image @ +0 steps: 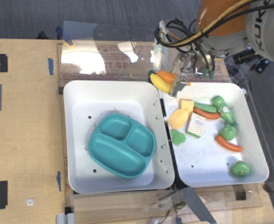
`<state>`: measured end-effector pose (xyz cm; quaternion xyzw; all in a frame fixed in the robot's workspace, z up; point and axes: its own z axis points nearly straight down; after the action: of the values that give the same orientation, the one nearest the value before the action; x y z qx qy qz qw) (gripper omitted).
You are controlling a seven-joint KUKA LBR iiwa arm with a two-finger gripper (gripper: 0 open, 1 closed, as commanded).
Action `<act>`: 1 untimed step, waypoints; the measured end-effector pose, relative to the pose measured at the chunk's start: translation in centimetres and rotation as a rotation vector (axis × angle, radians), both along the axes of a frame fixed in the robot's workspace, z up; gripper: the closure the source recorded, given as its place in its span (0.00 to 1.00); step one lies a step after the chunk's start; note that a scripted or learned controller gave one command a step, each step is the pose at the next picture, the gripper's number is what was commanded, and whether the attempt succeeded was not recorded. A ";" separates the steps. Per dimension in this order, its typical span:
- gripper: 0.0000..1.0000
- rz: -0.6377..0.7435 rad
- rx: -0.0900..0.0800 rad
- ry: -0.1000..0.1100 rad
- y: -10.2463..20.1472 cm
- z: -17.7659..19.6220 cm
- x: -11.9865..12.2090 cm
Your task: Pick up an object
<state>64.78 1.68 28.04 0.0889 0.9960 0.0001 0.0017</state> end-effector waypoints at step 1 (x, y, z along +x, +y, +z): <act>1.00 0.001 0.001 -0.011 0.1 1.3 0.2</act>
<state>64.97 1.79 29.37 0.0885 0.9961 0.0009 0.0072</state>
